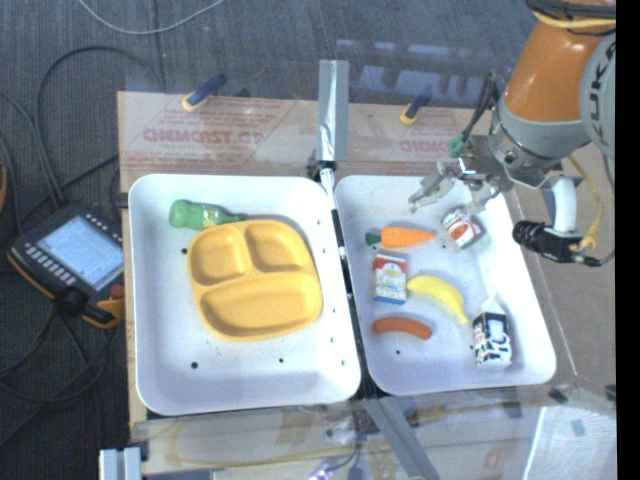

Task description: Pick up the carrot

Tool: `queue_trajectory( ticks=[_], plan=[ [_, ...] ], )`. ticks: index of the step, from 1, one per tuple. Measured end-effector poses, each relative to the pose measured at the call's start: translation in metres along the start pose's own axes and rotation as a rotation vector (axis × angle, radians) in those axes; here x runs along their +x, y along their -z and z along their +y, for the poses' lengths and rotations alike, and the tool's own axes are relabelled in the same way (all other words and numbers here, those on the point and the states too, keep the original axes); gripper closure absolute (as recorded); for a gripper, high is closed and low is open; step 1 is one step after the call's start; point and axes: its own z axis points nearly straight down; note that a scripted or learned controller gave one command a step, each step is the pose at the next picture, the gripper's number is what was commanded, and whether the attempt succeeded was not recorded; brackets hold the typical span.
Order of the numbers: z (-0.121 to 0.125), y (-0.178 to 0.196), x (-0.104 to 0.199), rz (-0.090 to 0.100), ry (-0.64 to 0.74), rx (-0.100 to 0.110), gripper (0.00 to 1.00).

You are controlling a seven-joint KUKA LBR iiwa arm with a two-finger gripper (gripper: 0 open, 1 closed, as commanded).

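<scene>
The carrot [403,237], orange with a green stub at its left end, lies in the upper middle of the right bin [520,363]. My gripper [452,187] hangs above the bin's upper part, up and to the right of the carrot. Its fingers [430,189] are spread open and hold nothing. A clear gap separates them from the carrot.
In the right bin lie a red and white can [461,229], a small carton [390,276], a banana [440,295], a sausage [402,327] and a black and white carton [491,337]. The left bin [160,368] holds a yellow divided tray [256,276] and a green bottle [198,214].
</scene>
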Motion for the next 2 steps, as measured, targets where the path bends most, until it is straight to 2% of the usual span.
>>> queue_trajectory(
  ticks=[1,2],
  plan=[
    [0.033,-0.159,0.01,-0.003,0.04,0.001,0.0],
    [0.06,-0.142,-0.017,-0.003,0.433,-0.004,0.0]
  ],
)
